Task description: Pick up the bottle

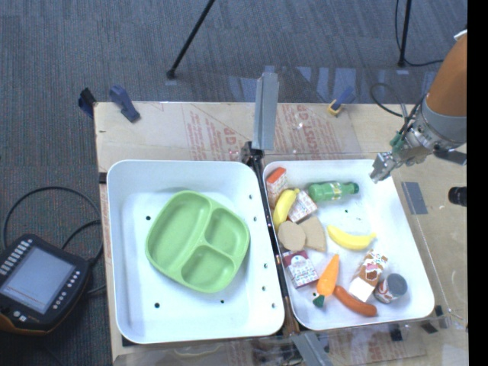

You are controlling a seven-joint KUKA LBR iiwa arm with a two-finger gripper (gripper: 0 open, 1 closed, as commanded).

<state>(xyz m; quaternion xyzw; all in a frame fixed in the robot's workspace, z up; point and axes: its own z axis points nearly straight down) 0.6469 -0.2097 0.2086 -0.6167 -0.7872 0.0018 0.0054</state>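
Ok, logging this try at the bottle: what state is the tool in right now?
Tool: open or shut cannot be told; it is above the right bin's far right corner, with nothing visibly held.

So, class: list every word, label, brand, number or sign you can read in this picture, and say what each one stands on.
None can be read for certain.
Red print on the cardboard sheet under the bins: upside down and too faint to read.
Label on the green bottle: too small to read.
Printed faces of the small cartons in the right bin: blurred.
Screen of the handheld pendant on the floor: no legible text.
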